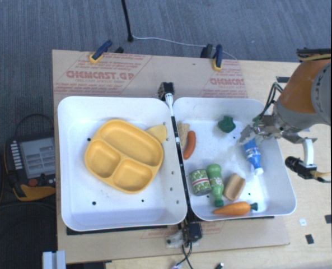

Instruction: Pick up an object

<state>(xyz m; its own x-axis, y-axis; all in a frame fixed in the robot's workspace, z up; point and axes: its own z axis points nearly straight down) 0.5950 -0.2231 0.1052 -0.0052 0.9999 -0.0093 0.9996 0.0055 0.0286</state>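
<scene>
Gripper (254,134) hovering over right bin (277,198), open/closed state unclear, directly above blue-white tube (253,156) — probably positioned there to grab it.

Two bins sat side by side on the desk (70,74): the left bin (76,200) held a divided tray (124,154), with a wedge (158,131) just behind its right edge. In the right bin (283,198), a sausage (189,144) lay near the left wall, a tube (253,156) toward the right, and a can (200,182), bottle (215,182) and roll (234,186) stood side by side behind a carrot (233,209) at the front.
</scene>
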